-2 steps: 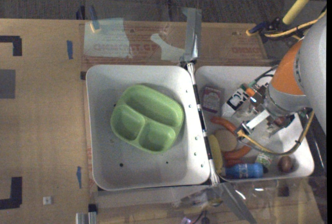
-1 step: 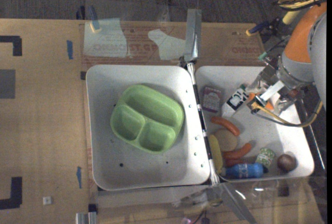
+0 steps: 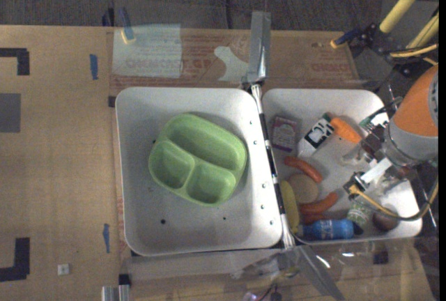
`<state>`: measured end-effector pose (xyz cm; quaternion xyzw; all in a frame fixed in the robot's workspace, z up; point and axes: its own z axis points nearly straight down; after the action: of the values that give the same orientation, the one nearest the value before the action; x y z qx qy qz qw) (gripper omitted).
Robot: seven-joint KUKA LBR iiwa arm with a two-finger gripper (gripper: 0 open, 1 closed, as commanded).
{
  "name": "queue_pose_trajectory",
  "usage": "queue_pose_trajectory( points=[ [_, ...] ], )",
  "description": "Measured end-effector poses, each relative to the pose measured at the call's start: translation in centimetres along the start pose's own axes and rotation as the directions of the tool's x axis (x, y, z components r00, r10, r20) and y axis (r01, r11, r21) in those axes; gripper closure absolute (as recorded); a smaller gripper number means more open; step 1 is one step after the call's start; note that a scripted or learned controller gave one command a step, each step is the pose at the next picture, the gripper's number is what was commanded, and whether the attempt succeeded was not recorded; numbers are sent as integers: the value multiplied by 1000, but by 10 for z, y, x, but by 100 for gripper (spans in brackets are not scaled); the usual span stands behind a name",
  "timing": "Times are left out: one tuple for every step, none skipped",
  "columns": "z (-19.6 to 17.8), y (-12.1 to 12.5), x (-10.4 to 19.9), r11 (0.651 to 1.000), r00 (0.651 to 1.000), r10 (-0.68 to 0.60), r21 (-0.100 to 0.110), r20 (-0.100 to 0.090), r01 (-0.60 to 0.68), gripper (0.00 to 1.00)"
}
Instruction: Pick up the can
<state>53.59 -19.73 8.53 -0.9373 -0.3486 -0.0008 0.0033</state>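
The can (image 3: 284, 132) lies flat near the green tray (image 3: 198, 159), untouched, while the hand (image 3: 362, 174) hovers well apart, its state untellable.

Wooden bench (image 3: 56, 153), two white bins (image 3: 139, 174)

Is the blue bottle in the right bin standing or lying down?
Lying down. The blue bottle shows its full length along the near wall of the right bin, beside a banana.
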Motion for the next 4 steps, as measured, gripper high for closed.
queue_pose_trajectory(
  points=[
    [-11, 1, 0, 1000, 1000, -1, -4, 1, 1, 100],
    [-22, -40, 0, 997, 997, 80, 0, 5, -80, 100],
    [-121, -20, -57, 936, 936, 352, -6, 4, -352, 100],
    [-64, -18, -60, 998, 998, 69, -1, 5, -69, 100]
  ],
)
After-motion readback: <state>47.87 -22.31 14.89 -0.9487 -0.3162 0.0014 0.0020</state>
